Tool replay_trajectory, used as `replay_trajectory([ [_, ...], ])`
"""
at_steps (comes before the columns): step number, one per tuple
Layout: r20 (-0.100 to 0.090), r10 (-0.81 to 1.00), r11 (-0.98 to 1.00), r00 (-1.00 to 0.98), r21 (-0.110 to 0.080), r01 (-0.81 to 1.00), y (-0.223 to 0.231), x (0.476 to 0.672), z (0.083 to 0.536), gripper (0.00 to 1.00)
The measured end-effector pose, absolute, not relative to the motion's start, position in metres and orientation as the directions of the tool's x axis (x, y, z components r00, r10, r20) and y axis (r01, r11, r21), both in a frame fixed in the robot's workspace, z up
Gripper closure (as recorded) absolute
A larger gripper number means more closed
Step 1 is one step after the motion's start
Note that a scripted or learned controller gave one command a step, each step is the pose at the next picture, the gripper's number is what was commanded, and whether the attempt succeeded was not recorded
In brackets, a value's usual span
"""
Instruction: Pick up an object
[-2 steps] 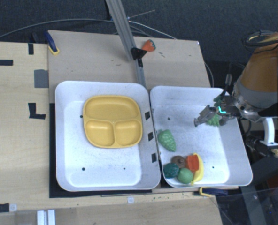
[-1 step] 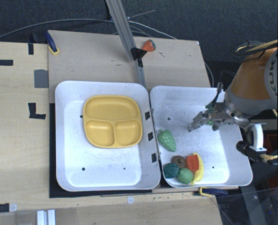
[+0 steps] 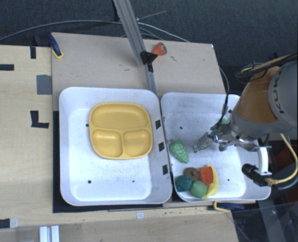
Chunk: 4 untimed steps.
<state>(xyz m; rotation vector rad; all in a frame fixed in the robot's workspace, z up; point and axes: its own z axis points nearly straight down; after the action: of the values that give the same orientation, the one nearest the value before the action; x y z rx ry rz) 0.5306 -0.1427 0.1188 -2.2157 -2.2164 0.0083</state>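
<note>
Both white bins (image 3: 71, 135) are seen to be smooth plastic with a dull sheen, speckled with dark scuffs. The yellow divided tray (image 3: 121, 130) is presented as matt moulded plastic. The bench top (image 3: 18, 135) is finished as pale, unvarnished-looking wood, and the slanted rail (image 3: 129, 19) as brushed grey metal.

A pale wooden bench (image 3: 18, 135) filled the left and lower part of the view, marked with short strips of dark tape (image 3: 36, 119). A lighter board (image 3: 103, 59) lay over it toward the back, with a blue and yellow clamp (image 3: 55, 46) at its far left corner. Beyond the bench the floor was dark blue-grey carpet (image 3: 229, 14), crossed by thin cables (image 3: 63, 24). A grey metal pole (image 3: 131, 24) slanted down onto the board, an orange-handled clamp (image 3: 159, 48) just beside its foot. The light was even and soft
</note>
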Motion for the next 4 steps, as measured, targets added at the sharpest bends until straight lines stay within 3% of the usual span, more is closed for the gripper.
replay_trajectory([
  [1,-0.001,1.0,0.001,-0.001,-0.001,1.0,-0.143,0.531,0.088,0.0],
  [2,0.0,1.0,0.002,-0.002,-0.001,1.0,-0.142,0.531,0.099,1.0],
  [3,0.0,1.0,0.002,-0.002,0.002,1.0,-0.134,0.525,0.154,1.0],
  [4,-0.002,1.0,0.002,-0.002,0.005,1.0,-0.134,0.531,0.216,1.0],
])
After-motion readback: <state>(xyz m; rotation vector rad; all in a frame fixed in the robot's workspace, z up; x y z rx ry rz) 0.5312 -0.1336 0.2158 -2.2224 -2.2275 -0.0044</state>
